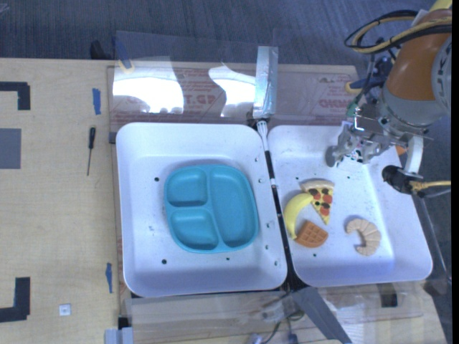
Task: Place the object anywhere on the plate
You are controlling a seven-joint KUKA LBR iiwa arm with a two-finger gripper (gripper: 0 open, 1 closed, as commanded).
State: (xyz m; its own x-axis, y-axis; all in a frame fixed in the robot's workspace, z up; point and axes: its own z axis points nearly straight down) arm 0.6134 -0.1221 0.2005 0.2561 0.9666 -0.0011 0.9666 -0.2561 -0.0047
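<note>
Four toy foods share the right white bin [409,260]: orange waffle [311,234], yellow banana [295,210], pizza slice [320,196], tan croissant [364,235]. One three-compartment blue plate [211,208] sits left. Gripper [348,151] hangs apart-fingered, holding nothing.

From my seat I look down on a pale wooden table [50,213] with black corner markings [17,95], small strips of blue tape [96,100] and a thin screwdriver [90,147] lying near its left side. Beyond the far edge the floor [215,13] is dark blue-grey carpet. A clear plastic sheet [186,92] over brown cardboard [308,92] stands along the back, throwing bright white glare from overhead light. A strip of silver tape [266,81] runs down its middle.
</note>
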